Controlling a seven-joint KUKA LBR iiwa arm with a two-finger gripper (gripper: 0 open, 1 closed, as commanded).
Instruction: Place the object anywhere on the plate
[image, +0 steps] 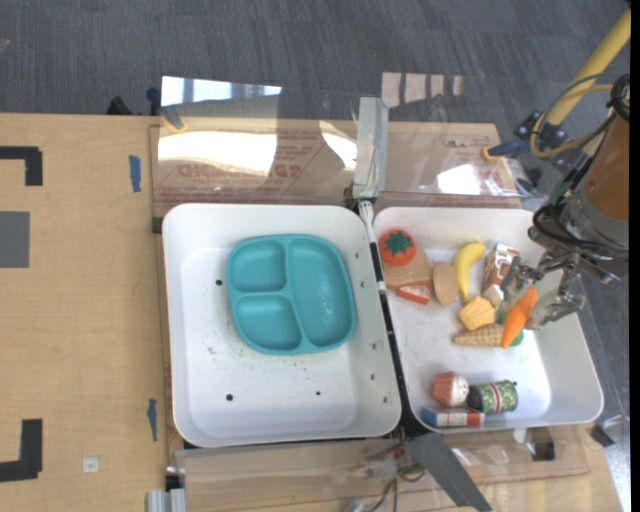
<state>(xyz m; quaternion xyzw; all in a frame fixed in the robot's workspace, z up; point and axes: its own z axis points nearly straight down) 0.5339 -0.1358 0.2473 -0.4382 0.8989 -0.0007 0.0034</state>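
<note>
The teal divided plate (291, 292) lies in the left white bin (200, 400), with nothing on it. Toy foods fill the right bin (570, 385): a red tomato (398, 246), a banana (468, 268), a yellow corn piece (478, 313), an orange carrot (516, 316) and a waffle cone (478, 338). My gripper (545, 285) hangs low over the right bin's right side, just above and right of the carrot. Nothing is seen held in it.
A mushroom (452, 388), a green can (495, 397) and a red and blue marker (455, 418) lie near the right bin's front. A bread slice (410, 272) sits by the divider (385, 320). Yellow and black cables (575, 90) hang at the upper right.
</note>
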